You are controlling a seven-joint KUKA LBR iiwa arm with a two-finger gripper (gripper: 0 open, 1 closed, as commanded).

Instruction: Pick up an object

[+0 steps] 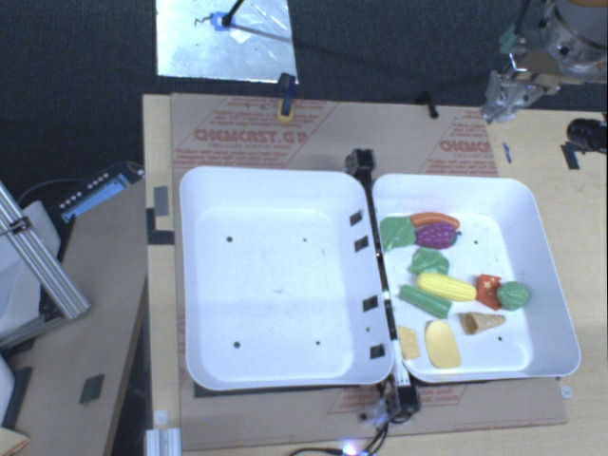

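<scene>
A jumble of toy food lies in the right-hand white bin (546, 255): a purple bunch of grapes (435, 235) just below an orange carrot-like piece (434, 220), a green leaf (397, 233) to their left, a yellow corn cob (446, 286) at the centre, a dark green pod (424, 301) beside it, a pale yellow oval (442, 344) and a tan wedge (482, 323) nearer the front, and a red piece (488, 290) touching a green lump (514, 295) toward the right wall. The left-hand bin (275, 283) sits alongside, the two joined at a black hinge strip (380, 283). The gripper (503, 93) hangs well apart from the pile, above the bench's (237, 122) far right corner, with nothing between its fingers; whether they are spread or closed cannot be told.
</scene>
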